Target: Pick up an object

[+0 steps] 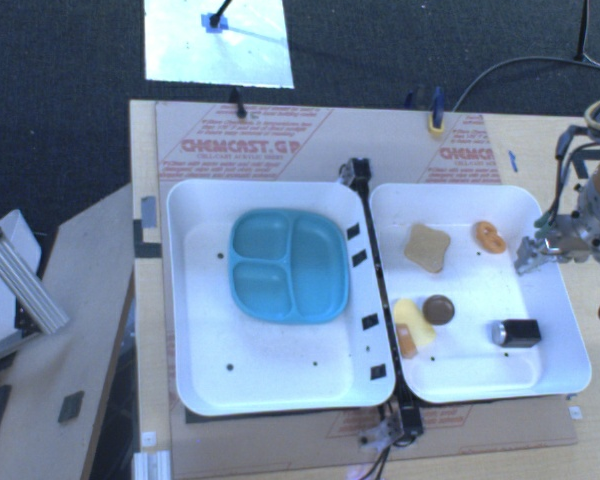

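Objects for picking lie in the right-hand bin (555,363), a shallow white tray filling the lower right of the frame. Its twin, the left-hand bin (195,368), sits just beside it, the two touching along a dark seam with black clips. Both rest on a bench (310,133) covered by a protective sheet printed with red lettering.

A blue divided plate (288,266) lies flat near the middle of the left bin, with three compartments facing up.

At the far right edge of the frame the arm (598,193) reaches in, and its gripper (531,255) hangs over the right rim of the right bin, at about mid-height of the frame. The metal fingers point toward the left, and nothing is seen between them; how far apart they stand cannot be told from this view.

Inside the right bin, a tan, bread-like square (427,247) lies in the upper left part. A yellow piece with an orange end (410,324) lies at the lower left, touching a brown round object (439,310) just to its right. A black block with a silvery end (518,333) sits at the lower right, well apart from those. A small orange ring (490,236) lies in the upper right part of the bin, near the gripper but apart from it.
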You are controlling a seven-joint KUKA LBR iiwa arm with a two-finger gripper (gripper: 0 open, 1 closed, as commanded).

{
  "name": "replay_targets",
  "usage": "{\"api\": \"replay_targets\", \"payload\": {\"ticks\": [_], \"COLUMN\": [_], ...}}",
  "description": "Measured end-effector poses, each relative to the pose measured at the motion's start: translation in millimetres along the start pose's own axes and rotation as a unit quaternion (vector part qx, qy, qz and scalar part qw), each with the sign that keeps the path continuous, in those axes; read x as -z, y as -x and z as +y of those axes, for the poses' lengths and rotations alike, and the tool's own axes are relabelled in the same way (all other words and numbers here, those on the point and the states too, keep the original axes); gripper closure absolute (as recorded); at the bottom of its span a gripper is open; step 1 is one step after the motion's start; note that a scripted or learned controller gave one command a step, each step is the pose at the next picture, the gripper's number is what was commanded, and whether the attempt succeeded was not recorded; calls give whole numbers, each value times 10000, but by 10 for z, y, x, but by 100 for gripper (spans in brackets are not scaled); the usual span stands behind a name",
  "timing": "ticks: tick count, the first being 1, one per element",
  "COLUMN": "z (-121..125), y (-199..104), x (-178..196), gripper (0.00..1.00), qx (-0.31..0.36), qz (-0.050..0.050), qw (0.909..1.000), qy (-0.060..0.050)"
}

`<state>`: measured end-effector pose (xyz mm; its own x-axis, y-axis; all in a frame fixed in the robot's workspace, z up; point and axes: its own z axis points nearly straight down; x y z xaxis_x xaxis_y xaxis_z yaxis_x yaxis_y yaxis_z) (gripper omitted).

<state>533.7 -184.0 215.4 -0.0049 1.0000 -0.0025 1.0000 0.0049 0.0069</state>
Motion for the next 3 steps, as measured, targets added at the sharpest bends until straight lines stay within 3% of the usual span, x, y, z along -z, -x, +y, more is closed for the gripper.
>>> {"api": "replay_targets", "payload": {"ticks": [3], "z": [130], "y": [-1697], "x": [-24], "gripper": [100], "qx": [33], "qz": [23], "qw": [10000], "qy": [-28]}}
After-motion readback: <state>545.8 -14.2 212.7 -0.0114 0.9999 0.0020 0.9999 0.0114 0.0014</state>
